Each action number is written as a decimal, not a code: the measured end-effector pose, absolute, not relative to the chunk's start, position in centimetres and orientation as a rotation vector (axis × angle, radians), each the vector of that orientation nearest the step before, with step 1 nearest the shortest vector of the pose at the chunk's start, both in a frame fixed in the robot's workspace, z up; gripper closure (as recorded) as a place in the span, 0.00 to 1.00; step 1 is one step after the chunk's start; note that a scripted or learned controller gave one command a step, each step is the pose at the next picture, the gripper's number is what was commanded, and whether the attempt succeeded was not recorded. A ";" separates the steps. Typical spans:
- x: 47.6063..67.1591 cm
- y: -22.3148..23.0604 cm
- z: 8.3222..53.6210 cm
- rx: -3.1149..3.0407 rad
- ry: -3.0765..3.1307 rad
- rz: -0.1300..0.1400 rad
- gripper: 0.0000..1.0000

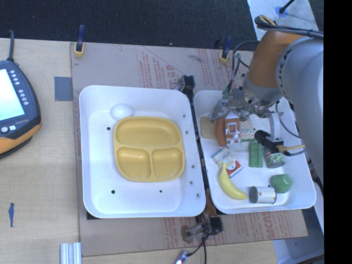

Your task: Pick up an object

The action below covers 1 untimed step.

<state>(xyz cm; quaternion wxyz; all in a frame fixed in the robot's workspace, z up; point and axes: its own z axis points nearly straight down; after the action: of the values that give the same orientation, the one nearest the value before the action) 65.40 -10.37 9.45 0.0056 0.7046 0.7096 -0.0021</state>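
Two white bins sit side by side on the bench. The left bin (93, 147) holds a yellow plate (148, 147) with three sections, and a small white ball (121, 111) lies at the plate's far left corner. The right bin (300, 199) is full of small things. A yellow banana (230, 185) lies near its front edge, with a small can (263, 194) just beside it and a round green thing (281, 182) at the can's right. A green block (256, 154) stands in the middle, next to a dark jar (273, 158). A small red and white packet (227, 163) lies just above the banana. An orange and white box (233, 132) sits near the bin's back left corner. The grey arm (294, 76) with its orange band reaches in from the right, and the gripper (237, 108) is low over the back of the right bin, right at the top of the orange and white box. I cannot tell how the gripper is set, or if it touches the box.
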 end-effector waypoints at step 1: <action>62.8 -11.4 9.4 2.206 2.224 0.000 0.00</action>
<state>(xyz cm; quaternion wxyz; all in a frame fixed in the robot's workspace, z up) 62.81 -11.37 9.38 0.0047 0.7042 0.7100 -0.0001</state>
